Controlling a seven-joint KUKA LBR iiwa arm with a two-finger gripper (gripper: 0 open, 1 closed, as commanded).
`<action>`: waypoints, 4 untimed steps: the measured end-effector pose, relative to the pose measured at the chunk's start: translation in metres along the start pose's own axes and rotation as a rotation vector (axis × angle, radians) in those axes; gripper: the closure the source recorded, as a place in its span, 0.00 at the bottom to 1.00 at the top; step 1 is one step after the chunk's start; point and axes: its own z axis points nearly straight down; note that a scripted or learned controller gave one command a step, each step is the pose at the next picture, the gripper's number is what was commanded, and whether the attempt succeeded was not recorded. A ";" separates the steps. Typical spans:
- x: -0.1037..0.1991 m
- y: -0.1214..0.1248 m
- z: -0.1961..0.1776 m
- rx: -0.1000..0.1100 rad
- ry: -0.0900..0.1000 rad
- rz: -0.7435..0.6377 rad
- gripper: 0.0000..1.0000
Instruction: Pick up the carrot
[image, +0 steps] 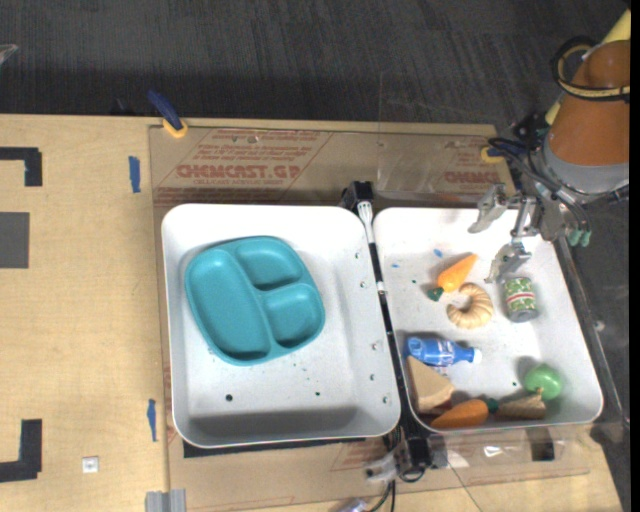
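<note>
Lying in right bin (585, 340), upper middle: carrot (455, 273), tilted, green end toward lower left, untouched. Croissant (471, 306) seen just below it, green can (519, 297) to its right. Gripper (508, 222) positioned above bin's far edge, apart from carrot, fingers spread, nothing held between. Teal plate (253, 297) seen in left bin (190, 390).

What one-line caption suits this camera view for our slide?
Gripper hovers over right bin, near carrot; teal tray sits in left bin.
</note>
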 end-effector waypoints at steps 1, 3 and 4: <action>0.019 0.052 0.083 0.000 -0.005 0.017 0.00; -0.030 0.126 -0.011 -0.004 -0.009 -0.014 1.00; -0.029 0.086 -0.137 0.002 -0.013 -0.176 1.00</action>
